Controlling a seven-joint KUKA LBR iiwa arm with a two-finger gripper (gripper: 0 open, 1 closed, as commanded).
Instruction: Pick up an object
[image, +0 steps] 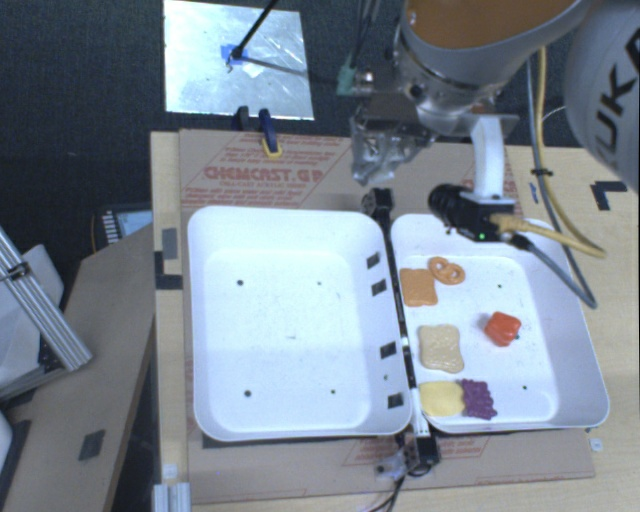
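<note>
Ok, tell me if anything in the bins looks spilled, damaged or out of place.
Nothing stands out. The pretzel, orange slab, red pepper, toast, yellow piece and purple grapes all lie flat inside the right bin.

- The grey arm (600, 60) comes in from two o'clock, its orange band (480, 25) at twelve.
- Wrist points straight down.
- The gripper (378, 165) hangs just past twelve o'clock of centre, nothing seen between its fingers.
</note>
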